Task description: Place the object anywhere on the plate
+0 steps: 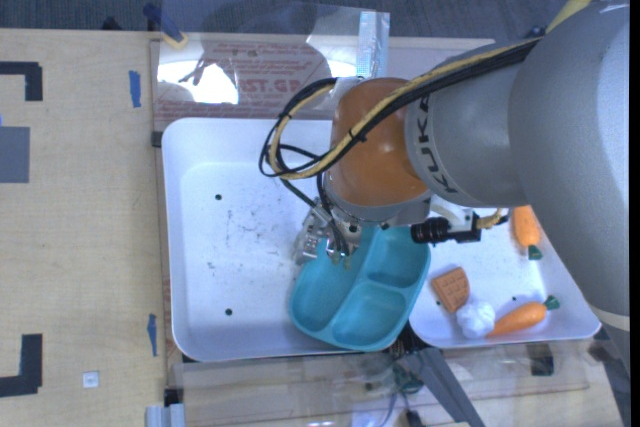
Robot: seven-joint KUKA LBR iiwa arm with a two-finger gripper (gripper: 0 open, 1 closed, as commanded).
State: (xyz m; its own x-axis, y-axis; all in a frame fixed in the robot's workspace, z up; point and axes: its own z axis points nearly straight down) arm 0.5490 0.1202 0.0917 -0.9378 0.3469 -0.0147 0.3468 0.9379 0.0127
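Arm (520,115) looms closest; tool (325,243) at blue plate (365,300) rim, jaw state can't tell. Carrot (518,318) in rt bin: prob light, stiff, slick; grip mid-body.

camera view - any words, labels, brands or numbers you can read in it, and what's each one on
"KUKA": black letters running down the grey arm beside its orange band; the top letter is partly cut off by a cable.
"ST. GR": red print on the clear plastic sheet behind the left bin; glare hides the rest, so it is only partly readable.
No other text is legible.
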